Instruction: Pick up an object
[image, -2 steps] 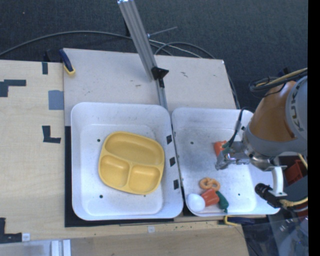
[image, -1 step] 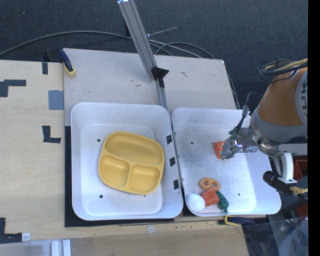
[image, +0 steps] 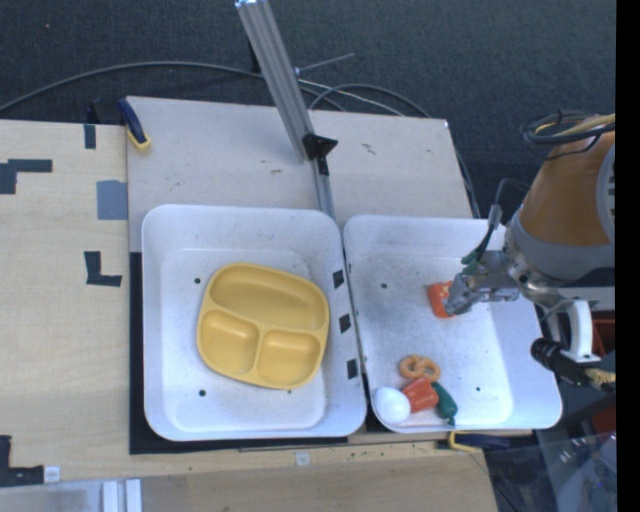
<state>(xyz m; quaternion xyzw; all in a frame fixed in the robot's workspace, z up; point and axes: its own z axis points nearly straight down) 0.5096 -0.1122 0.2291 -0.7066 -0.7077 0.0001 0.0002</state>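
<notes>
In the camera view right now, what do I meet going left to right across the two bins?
Yellow tray in the left bin → white egg → pretzel → orange block → pincer at the block, over the right bin.

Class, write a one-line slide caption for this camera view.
Gripper reaches an orange object in the right bin; yellow tray in the left.

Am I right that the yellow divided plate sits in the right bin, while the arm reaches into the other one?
Not quite. The camera view shows the yellow divided plate in the left bin, not the right. The arm does reach into the other one, the right bin, with its gripper at an orange object.
</notes>
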